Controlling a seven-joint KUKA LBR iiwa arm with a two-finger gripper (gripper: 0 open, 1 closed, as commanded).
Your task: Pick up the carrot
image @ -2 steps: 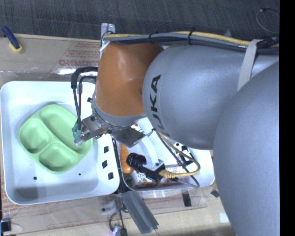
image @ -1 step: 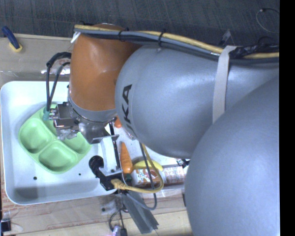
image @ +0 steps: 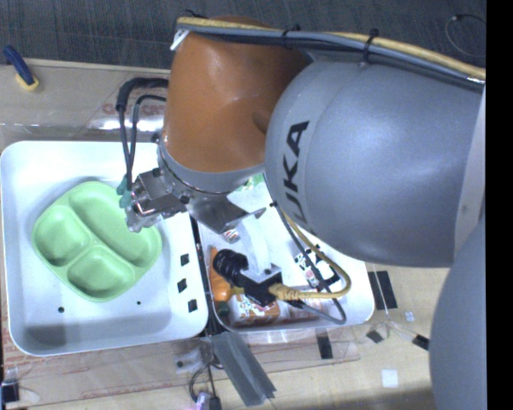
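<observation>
**Carrot not yet lifted**

The carrot, an orange piece as far as I can tell, lies low in the right bin at lower centre, beside black parts. The arm covers most of the frame. Whether the fingers are open or closed, I cannot tell. The grasp appears still to come. Black letters "UKA" read on the arm.

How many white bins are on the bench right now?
2. The left bin holds a green divided plate. The right bin sits beside it, mostly covered by the arm, so its contents are partly hidden.
</observation>
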